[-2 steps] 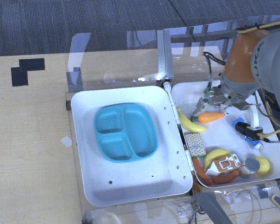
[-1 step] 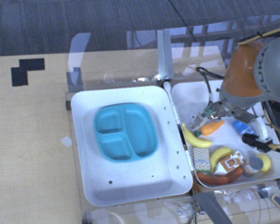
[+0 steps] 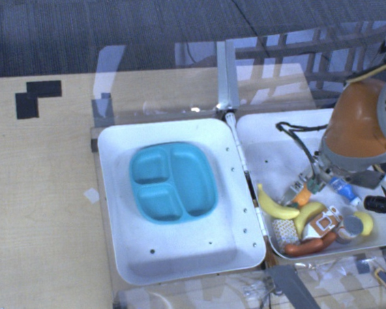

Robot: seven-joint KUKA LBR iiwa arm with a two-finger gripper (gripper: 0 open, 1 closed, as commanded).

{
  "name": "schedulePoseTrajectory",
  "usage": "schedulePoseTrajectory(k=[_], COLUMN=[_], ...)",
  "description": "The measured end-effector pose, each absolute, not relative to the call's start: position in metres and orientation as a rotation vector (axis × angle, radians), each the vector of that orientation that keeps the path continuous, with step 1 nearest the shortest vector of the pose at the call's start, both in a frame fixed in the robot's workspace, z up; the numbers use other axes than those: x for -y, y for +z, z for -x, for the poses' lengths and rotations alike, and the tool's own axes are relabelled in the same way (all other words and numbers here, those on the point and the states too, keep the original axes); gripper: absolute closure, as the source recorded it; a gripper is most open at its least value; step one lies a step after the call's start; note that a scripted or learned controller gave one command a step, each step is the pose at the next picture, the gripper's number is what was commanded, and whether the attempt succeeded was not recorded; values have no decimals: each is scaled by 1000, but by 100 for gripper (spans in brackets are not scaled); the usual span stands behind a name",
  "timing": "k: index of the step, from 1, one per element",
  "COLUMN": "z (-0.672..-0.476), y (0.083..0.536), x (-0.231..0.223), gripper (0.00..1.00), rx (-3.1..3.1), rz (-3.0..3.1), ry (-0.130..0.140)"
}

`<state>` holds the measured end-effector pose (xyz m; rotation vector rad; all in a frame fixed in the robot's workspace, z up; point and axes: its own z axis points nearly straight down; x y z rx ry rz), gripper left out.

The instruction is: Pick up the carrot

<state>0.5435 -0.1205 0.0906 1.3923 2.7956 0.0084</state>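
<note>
Orange and small, the carrot (image 3: 302, 198) lies in the right bin (image 3: 273, 135), just past the upper end of a yellow banana (image 3: 275, 205) and right under the gripper (image 3: 311, 184). It looks like a light, stiff toy piece, probably smooth and a little slippery, so I judge a pinch across its short width would serve best; the crowding leaves little room on either side. Whether the jaws are wide or narrow, I cannot tell. Nearer the bin's front edge than the carrot lie a second banana (image 3: 309, 213), a reddish sausage (image 3: 311, 245) and a small box (image 3: 324, 224); to the carrot's right is a blue-capped bottle (image 3: 345, 192). Left of the carrot, the other bin (image 3: 184, 261) holds a blue divided plate (image 3: 174, 180). Pale wood bench (image 3: 42, 221) spreads further left, with dark carpet (image 3: 96, 20) beyond.
</note>
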Motion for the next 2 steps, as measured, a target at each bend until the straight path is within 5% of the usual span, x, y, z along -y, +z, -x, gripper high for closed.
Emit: schedulePoseTrajectory(k=[1, 2], z=[-546, -517], y=[101, 185], x=[118, 59], gripper=[100, 100], rx=[-2794, -2436], rz=[-1390, -1976], ry=[15, 5])
